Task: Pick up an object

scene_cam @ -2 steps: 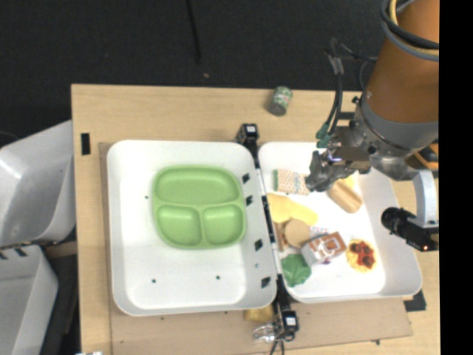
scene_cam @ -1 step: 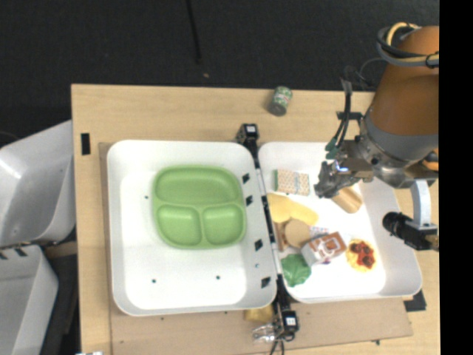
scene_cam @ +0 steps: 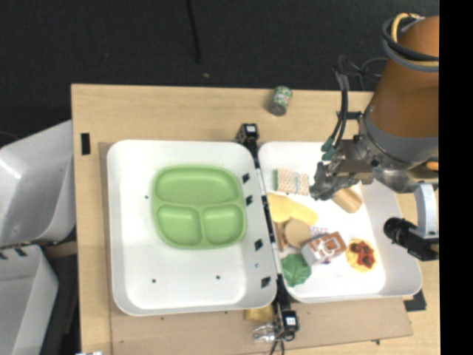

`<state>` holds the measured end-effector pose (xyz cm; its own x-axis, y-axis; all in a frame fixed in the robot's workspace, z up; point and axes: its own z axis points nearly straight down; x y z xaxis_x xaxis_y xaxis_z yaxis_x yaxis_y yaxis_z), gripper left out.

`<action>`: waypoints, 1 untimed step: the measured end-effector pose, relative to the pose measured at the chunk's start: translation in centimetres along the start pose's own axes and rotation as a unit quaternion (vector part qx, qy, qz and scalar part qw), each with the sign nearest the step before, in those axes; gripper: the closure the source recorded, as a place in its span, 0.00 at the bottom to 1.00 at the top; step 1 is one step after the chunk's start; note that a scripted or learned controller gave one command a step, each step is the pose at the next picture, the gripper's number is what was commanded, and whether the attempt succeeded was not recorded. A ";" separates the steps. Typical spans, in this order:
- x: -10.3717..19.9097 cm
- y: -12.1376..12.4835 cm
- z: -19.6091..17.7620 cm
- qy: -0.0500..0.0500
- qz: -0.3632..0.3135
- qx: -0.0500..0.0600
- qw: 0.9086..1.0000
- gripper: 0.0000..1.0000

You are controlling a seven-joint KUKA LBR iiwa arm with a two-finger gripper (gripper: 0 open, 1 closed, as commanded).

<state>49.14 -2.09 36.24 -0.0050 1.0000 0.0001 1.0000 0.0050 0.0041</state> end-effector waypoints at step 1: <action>4.7 0.0 -10.5 0.001 -0.002 -0.005 1.000 1.00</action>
<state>49.05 2.56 46.76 -0.0082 1.0000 0.0017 0.9999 0.0081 0.0141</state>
